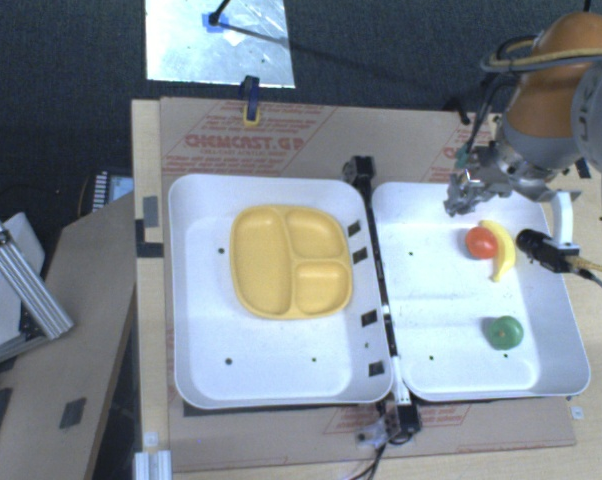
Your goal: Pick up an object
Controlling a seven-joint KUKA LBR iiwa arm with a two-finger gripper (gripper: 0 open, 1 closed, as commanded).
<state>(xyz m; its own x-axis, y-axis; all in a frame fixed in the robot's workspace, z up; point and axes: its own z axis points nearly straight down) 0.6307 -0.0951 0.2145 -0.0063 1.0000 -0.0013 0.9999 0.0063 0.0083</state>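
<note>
Camera view, looking down on tabletop (151,268):

- Left bin (196,368): holds 1 yellow divided plate (289,261), approx. centre of bin, 3 compartments, nothing in them.
- Right bin (541,363): 3 items. Tomato (480,242), red, nr back right corner. Banana (501,250), yellow, touching tomato on its right side, curving toward bin's right edge. Lime (503,332), green, nr front right corner, well apart from the other 2.
- Tool (464,196): over back edge of right bin, just beside tomato, nothing seen betw. its fingers. Opening: can't tell, tips too small & dark vs. the wrist.
- Arm: grey w/ orange band, in from right.

Step in hand (judgement): approach, no grasp yet. Nearest candidate = tomato, but banana crowds it; a finger coming down betw. them may shove either one. Lime is the cleaner pick: round, isolated, clear on all sides. For either: centre over item before descent, fingers straddling widest part, close only once low in bin.
</note>
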